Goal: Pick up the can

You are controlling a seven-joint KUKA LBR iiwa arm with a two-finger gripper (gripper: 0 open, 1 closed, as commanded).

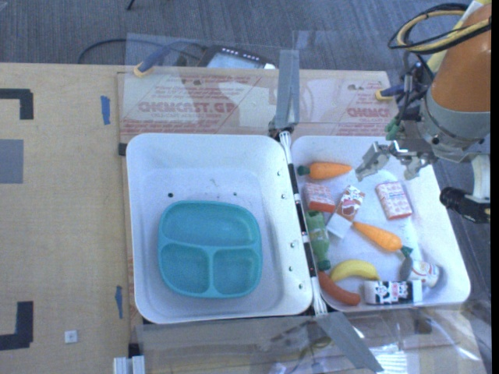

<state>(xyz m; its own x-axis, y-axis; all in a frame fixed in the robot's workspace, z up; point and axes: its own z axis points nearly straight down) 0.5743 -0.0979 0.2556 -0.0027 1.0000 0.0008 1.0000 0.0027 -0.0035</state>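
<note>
Claw [396, 160] hovers over the right bin [456, 236], fingers spread, nothing in them; the can [350, 201] lies below among toy food; descent and grasp yet to come.

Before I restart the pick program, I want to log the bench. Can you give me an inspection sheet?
Surface: left bin and right bin.
Job's things: can not surely identified; perhaps the small round item in right bin's near corner.
Clutter: teal plate in left bin; carrot, banana, milk carton in right bin.
Grippers: gripper over right bin, fingers spread, holding nothing.
Cables: yellow and black loops on arm.
Surroundings: cardboard sheet, grey floor.
</note>
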